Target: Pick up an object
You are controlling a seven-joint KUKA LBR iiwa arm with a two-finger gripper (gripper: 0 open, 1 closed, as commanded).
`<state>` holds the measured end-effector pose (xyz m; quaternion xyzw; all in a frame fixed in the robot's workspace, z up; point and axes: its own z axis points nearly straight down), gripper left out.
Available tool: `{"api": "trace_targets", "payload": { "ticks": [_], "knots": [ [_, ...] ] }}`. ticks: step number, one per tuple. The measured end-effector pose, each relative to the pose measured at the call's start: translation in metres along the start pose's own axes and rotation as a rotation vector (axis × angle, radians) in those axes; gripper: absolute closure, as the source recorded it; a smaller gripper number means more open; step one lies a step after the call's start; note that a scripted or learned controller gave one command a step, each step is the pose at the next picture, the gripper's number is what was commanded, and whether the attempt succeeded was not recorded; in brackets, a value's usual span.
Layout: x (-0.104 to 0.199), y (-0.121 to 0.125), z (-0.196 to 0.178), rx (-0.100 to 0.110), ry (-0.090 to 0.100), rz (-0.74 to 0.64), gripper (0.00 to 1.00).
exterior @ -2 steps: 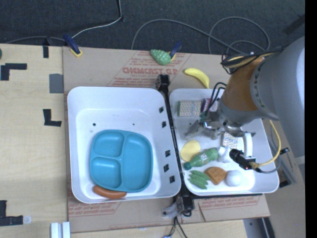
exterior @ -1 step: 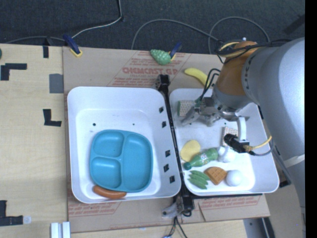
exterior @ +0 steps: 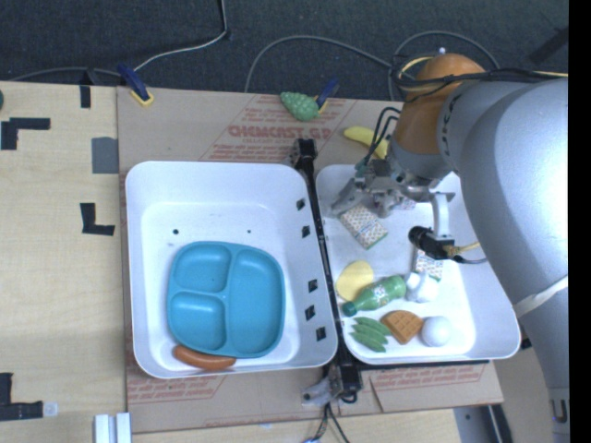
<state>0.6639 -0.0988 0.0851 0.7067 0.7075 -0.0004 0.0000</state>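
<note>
My gripper (exterior: 372, 190) hangs low over the far left part of the right bin (exterior: 485, 330), under the grey arm with its orange band. A small checkered packet (exterior: 363, 225) lies just below it, near the bin's left wall. Further toward the front lie a yellow fruit (exterior: 355, 278), a green bottle (exterior: 379, 293), a green pea pod (exterior: 369, 332), a brown cookie (exterior: 403, 325), a white egg (exterior: 435, 331) and a small white bottle (exterior: 426, 280). Whether the gripper touches the packet I cannot tell.
The left bin (exterior: 152, 187) holds a blue divided plate (exterior: 224, 298) and an orange sausage (exterior: 203, 358) at its front edge. A yellow banana (exterior: 363, 137) and a green toy (exterior: 300, 105) lie on the cardboard behind the bins. A black divider (exterior: 314, 238) runs between the bins.
</note>
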Motion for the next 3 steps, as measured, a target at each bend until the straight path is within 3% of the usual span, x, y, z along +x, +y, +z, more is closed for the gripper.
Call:
{"api": "trace_targets", "payload": {
  "ticks": [1,2,3],
  "knots": [
    [-0.015,0.003,0.0,0.009,0.003,0.001,0.0],
    [-0.004,-0.02,-0.001,-0.001,-0.002,0.0,0.0],
    [-0.004,-0.02,-0.01,-0.002,-0.002,0.0,1.0]
  ]
}}
